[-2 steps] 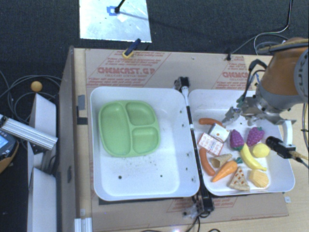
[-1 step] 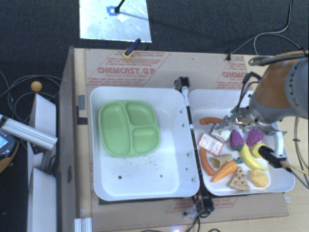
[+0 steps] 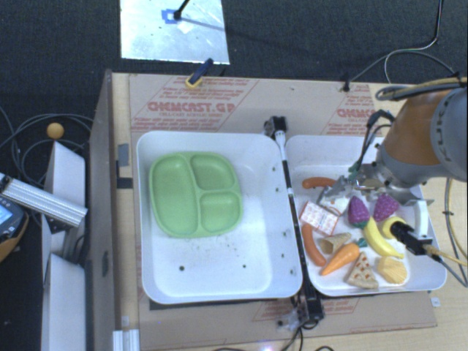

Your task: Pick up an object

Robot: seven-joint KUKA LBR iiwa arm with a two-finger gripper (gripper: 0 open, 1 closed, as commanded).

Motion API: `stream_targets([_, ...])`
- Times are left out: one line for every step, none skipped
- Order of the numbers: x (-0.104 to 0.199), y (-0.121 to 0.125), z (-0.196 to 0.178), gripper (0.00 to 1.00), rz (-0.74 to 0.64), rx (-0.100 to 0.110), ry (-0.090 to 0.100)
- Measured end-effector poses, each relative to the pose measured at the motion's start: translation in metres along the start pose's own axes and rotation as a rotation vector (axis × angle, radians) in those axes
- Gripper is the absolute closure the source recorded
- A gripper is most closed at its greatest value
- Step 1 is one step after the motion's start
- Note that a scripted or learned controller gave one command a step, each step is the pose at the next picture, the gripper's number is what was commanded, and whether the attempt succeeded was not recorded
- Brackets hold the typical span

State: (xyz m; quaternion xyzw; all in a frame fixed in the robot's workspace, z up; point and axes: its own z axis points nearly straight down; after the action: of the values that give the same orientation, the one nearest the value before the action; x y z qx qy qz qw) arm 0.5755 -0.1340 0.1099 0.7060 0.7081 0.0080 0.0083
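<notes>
The right bin [image 3: 307, 151] holds several toy foods. Among them are an orange sausage [image 3: 316, 183], a red-and-white waffle square [image 3: 319, 216], two purple grape bunches [image 3: 357, 210] [image 3: 385, 206], a banana [image 3: 379, 238], a carrot [image 3: 341, 258], a longer sausage [image 3: 313, 244], a pizza slice [image 3: 362, 272] and a yellow-orange piece [image 3: 393, 270]. My gripper [image 3: 346, 188] hangs low over the middle of this bin, just right of the orange sausage and above the left grape bunch. Nothing is visibly held in it.
A green divided plate [image 3: 195, 194] lies in the left bin [image 3: 219, 269]. A raised divider [image 3: 291, 196] runs between the two bins. The arm's grey and orange body [image 3: 424, 141] covers the right bin's far right corner.
</notes>
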Motion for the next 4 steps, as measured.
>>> stream_targets([0.0004,-0.0018,0.0013,0.00,-0.002,-0.003,0.000])
stream_targets([0.0008,-0.0037,0.0023,0.00,-0.002,-0.005,0.001])
stream_targets([0.0008,-0.0037,0.0025,0.00,-0.002,-0.005,0.002])
stream_targets([0.0009,-0.0038,0.0026,0.00,-0.003,-0.005,0.001])
